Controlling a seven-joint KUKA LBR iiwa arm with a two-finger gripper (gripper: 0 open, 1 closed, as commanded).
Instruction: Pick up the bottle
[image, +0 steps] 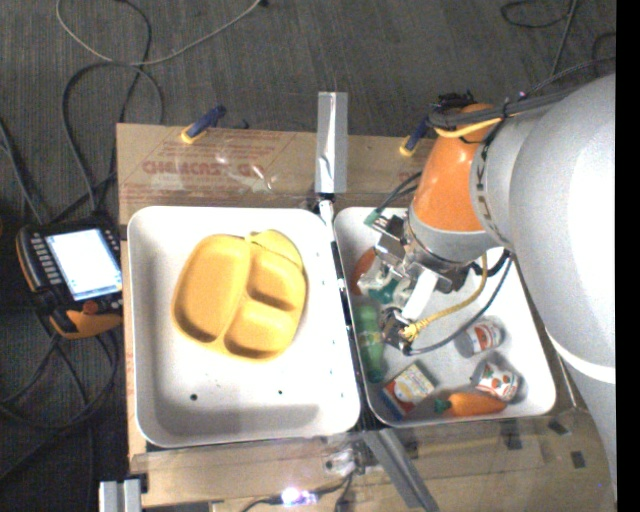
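The bench (225, 160) stands on dark grey carpet (100, 60) crossed by loose black cables (85, 85); its top shows a brown cardboard sheet with faded red print behind the bins, held by two blue and yellow clamps (203, 123), one at each back corner. A handheld control pendant (72, 268) with a lit screen lies off the bench's left side.

Two white bins sit side by side. The left bin (240, 400) holds one item, a yellow divided tray (243, 293) resting upside down.

The right bin (525, 395) holds the clutter: one green bottle (370, 335) lying along the bin's left wall, one red item (367, 266) just behind it, two small cans with red and white labels (480, 338) toward the right, one orange carrot-shaped item (475, 404) at the front, and one small red and white packet (410, 385) beside it.

The arm's orange band (450, 190) sits over the right bin, and the gripper (395, 300) hangs just right of the bottle; whether its jaws are wide or closed cannot be told from this angle.
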